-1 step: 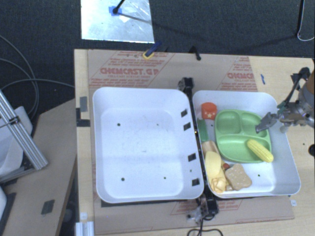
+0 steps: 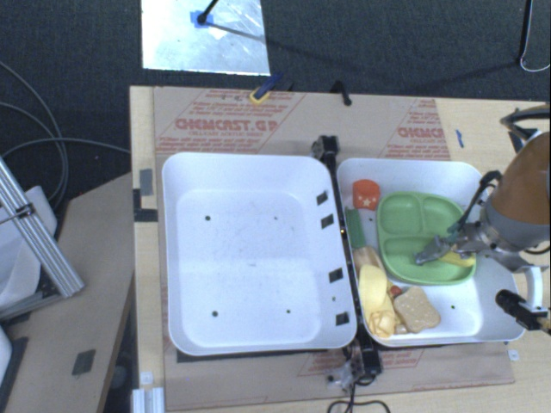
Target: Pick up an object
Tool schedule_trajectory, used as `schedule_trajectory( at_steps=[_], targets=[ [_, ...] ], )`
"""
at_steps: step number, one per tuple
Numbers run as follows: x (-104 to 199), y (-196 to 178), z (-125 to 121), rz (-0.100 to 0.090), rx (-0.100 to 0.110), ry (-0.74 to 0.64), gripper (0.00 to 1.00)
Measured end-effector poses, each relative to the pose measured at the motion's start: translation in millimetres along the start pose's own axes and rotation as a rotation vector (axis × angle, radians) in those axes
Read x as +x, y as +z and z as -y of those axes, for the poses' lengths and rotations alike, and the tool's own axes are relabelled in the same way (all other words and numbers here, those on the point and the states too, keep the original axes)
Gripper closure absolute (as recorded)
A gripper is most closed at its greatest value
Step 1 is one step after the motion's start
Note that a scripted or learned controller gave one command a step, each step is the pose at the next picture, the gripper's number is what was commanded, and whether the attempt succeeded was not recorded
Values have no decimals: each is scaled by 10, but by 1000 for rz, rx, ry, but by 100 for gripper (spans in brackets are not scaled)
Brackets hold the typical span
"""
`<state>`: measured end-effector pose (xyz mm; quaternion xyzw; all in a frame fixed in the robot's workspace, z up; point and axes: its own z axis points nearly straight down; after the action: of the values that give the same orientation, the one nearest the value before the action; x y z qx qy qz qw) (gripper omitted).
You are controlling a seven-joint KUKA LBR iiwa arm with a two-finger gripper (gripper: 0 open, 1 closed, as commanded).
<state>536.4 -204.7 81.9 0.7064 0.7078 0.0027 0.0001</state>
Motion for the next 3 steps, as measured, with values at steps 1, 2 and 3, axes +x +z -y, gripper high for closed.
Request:
schedule_trajectory(
  at_steps=[1, 2, 3],
  targets=[
    [-15, -171, -24, 5, -7, -2, 100],
    [625, -389, -507, 4, -1, -9, 100],
    [1080, -197, 27, 3, 3, -3, 100]
  ],
)
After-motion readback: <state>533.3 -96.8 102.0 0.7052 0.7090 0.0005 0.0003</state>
